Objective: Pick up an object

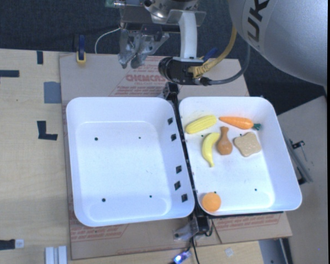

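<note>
We see the metal two-finger gripper [133, 56] hovering beyond the shallow white left bin [77, 147], fingers together on nothing.

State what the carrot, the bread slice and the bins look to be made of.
Carrot: likely moulded plastic, smooth and evenly orange. Bread slice: probably plastic or foam, matte tan. Bins: seemingly thin white plastic, with rounded corners and a soft sheen.
</note>
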### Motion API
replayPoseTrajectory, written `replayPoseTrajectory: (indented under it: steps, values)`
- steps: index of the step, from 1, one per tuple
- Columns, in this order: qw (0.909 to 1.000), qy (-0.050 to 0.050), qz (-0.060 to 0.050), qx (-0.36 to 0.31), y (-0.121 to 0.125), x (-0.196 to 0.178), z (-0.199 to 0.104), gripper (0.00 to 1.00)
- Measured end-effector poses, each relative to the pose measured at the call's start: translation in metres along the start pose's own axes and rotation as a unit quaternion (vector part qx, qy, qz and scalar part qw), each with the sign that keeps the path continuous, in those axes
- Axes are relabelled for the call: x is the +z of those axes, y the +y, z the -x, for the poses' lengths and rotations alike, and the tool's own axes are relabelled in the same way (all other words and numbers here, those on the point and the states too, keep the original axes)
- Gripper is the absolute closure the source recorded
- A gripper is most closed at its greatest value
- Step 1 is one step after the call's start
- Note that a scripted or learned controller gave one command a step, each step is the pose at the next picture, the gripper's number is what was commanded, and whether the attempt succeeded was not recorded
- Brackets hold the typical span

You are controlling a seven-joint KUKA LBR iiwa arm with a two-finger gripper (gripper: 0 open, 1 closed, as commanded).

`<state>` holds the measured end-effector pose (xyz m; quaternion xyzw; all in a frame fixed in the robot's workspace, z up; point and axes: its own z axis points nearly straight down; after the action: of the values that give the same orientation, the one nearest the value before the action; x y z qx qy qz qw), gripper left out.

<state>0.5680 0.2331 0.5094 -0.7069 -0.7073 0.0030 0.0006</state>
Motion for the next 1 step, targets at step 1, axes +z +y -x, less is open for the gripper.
replayPoseTrajectory:
  steps: [1]
  values:
    - [1.0, 0.001, 0.004, 0.0, 0.0404, -0.0261, 0.0, 1.0]
